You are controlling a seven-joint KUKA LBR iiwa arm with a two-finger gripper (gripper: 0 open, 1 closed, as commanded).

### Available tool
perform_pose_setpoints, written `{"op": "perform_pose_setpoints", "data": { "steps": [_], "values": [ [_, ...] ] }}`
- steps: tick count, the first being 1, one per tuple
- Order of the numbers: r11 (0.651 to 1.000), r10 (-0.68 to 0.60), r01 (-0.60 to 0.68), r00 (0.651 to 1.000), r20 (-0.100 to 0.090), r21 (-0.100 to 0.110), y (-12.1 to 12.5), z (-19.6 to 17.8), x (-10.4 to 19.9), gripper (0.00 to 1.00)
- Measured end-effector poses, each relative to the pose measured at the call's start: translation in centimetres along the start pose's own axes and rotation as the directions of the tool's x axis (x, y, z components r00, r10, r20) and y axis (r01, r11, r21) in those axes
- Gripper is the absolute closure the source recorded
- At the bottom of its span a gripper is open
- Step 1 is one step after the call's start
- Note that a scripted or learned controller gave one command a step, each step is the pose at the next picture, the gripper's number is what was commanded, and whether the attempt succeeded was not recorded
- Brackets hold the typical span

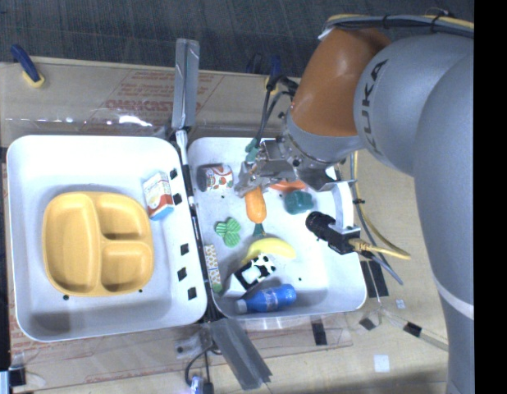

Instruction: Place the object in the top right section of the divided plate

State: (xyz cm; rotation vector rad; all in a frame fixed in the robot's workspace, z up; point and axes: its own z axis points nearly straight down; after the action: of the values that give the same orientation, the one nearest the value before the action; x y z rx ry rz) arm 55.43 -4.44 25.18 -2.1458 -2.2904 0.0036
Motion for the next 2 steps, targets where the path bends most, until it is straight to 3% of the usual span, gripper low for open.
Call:
{"op": "perform_pose_setpoints", "data": {
  "steps": [1,2],
  "values": [
    [0.992,0.125,-0.125,0.992,0.001,0.002,-4.86,1.59,10.56,1.0],
    [0.992,0.125,-0.125,0.992,0.002,0.002,-4.85,1.58,10.52,0.0]
  ]
}}
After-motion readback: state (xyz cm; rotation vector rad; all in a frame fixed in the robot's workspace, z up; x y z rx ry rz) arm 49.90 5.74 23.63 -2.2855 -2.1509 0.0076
